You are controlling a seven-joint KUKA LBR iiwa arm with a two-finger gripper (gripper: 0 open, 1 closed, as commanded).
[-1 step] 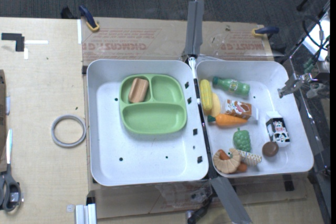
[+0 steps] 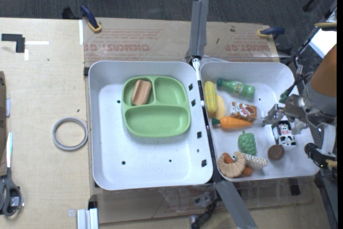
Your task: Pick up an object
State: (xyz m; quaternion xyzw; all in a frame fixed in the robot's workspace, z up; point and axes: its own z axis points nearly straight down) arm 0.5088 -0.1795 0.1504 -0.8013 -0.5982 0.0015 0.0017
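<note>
The right bin holds several toy foods: a green bottle, a yellow corn cob, an orange-and-white packet, a carrot, a green bunch, a shrimp-like piece and a brown disc. My gripper hangs low at the bin's right side, directly over a small black-and-white toy. I cannot make out whether it touches that toy. The grey arm with its orange band comes in from the right edge.
The left bin carries a green divided plate with a tan bread piece in its top-left section. A tape ring and scissors lie on the bench at left. A grey bar rises between the bins.
</note>
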